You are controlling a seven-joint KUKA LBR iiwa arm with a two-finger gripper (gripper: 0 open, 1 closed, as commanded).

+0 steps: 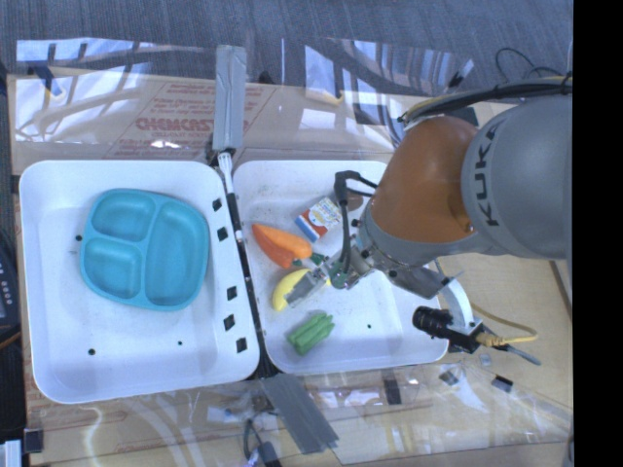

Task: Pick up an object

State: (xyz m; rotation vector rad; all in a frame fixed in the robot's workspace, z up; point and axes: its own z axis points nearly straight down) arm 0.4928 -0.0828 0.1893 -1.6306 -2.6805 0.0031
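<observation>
My gripper (324, 277) hangs low in the right bin (389, 348), reaching in from the right under the orange wrist band. Its tip is right at the right end of a yellow banana (285, 289), which lies on the bin floor. An orange carrot (279, 244) lies just above and left of the tip. A small white, blue and red carton (318, 218) sits behind the carrot, close to the arm. A green ridged piece (311, 332) lies nearer the front edge, below the gripper.
A blue divided plate (144, 247) lies in the left bin (58, 358). The ridge between the bins (239, 280) runs just left of the banana. The bulky arm body (458, 193) covers the right bin's right half.
</observation>
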